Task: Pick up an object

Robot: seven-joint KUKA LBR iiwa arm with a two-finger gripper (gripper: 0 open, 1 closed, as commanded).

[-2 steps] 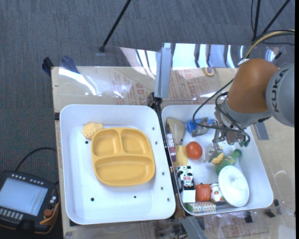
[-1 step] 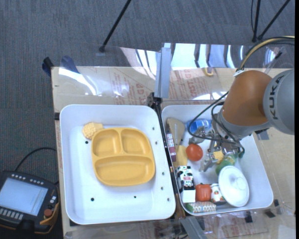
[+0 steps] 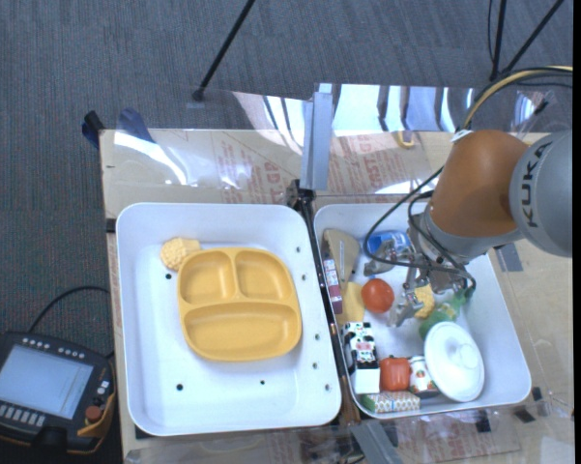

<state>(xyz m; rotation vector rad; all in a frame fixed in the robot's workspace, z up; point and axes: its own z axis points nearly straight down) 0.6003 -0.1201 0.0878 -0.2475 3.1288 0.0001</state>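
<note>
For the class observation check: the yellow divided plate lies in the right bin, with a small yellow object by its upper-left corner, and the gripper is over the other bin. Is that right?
One error: the camera view shows the yellow divided plate in the left bin, not the right. The small yellow object sits by its upper-left corner, and the gripper is over the right bin.

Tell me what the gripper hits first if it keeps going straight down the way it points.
Probably the yellow piece right beneath the gripper, next to the red ball; depth is hard to judge from this slanted view.

I can read "KUKA" in black letters on the grey arm (image 3: pixel 546 196). Red print runs across the clear sheet (image 3: pixel 261 167) behind the bins (too faint for me to read).
</note>
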